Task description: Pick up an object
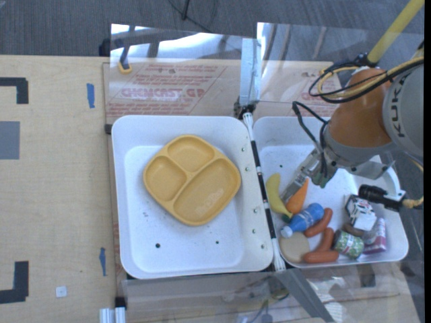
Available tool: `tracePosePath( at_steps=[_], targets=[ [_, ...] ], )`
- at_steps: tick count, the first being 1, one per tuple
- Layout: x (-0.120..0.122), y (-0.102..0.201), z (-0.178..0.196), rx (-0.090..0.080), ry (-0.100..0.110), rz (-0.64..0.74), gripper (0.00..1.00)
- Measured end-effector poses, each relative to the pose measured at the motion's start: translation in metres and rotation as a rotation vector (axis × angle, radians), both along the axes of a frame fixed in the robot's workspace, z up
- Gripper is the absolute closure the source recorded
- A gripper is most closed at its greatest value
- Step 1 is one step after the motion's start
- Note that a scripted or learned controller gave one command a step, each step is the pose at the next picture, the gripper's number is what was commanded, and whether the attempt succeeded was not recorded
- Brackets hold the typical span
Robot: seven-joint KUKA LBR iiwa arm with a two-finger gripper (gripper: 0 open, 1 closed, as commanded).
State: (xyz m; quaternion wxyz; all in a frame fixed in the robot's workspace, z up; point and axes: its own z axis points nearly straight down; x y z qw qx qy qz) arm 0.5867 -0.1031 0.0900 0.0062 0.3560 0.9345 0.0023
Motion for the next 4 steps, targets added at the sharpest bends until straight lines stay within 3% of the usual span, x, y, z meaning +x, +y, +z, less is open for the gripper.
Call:
tracePosePath(
  at_steps=[1,2,3,4],
  targets=[
    [0.003,-0.002,0.013,-0.002,-0.013,-0.005,1.0],
    [0.003,-0.002,0.013,-0.002,-0.013,-0.005,0.0],
    [0.015,0.003,0.0,-0.002,0.001,0.002,0.0],
    [0.019,0.002,0.013,-0.003,-0.013,-0.002,1.0]
  ],
)
